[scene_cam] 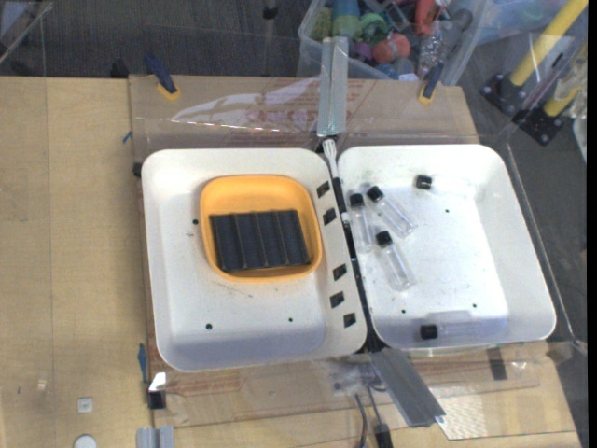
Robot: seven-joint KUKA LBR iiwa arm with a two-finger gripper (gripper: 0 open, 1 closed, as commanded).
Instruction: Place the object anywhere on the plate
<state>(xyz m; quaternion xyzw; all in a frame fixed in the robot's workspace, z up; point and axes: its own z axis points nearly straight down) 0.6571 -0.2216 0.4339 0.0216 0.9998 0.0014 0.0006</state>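
As I read the scene from the near edge back, the wooden counter (65, 250) comes first, plain and matte, with a grey metal bracket (406, 392) poking out under the seam where the two bins meet. The right bin (522, 278) is smooth white plastic with rounded corners. Along its near wall lies a clear little vial (448, 327) with a black cap, and further back are two more vials (392, 261), glassy, thin and round, likely to roll. A loose black cap (423, 182) sits apart toward the far wall.

The left bin (173, 278) holds the orange plate (224, 199), a glossy, rounded square with a raised rim. A black ridged slab (259, 240) lies flat in the plate's well, inside the rim, dull and rubbery in look. If that slab is the object, I judge the placing done, with nothing left but to clear away. If a vial was meant, none is on the plate yet. I cannot tell whether the hand is released or clenched.

Beyond the bins stand a metal post (331, 87) and a clear tub (401, 21) of colourful toys.
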